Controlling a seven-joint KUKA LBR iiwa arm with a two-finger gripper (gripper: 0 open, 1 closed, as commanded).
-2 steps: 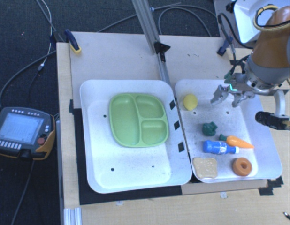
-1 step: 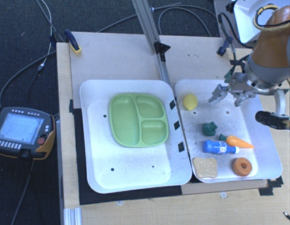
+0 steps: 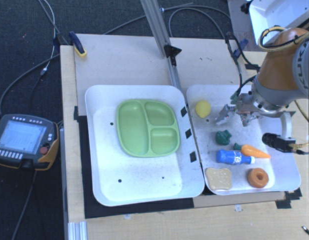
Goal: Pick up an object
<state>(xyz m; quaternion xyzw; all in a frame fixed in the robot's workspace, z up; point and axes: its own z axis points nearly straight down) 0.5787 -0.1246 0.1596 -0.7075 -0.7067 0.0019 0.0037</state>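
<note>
My gripper [image 3: 233, 117] hangs over the upper middle of the right bin [image 3: 212, 93], fingers spread open with nothing between them. A yellow ball [image 3: 203, 108] lies just to its left. Below the gripper sits a small dark green piece [image 3: 223, 137]. Further down are a blue bottle [image 3: 233, 157] with a white cap, an orange carrot [image 3: 255, 151], a brown doughnut [image 3: 258, 177] and a slice of toast [image 3: 218, 178].
The left bin [image 3: 102, 134] holds a green divided plate [image 3: 148, 127]. A metal pole [image 3: 159, 21] rises at a slant from the bench between the bins. A teach pendant [image 3: 24, 141] lies on the floor at far left.
</note>
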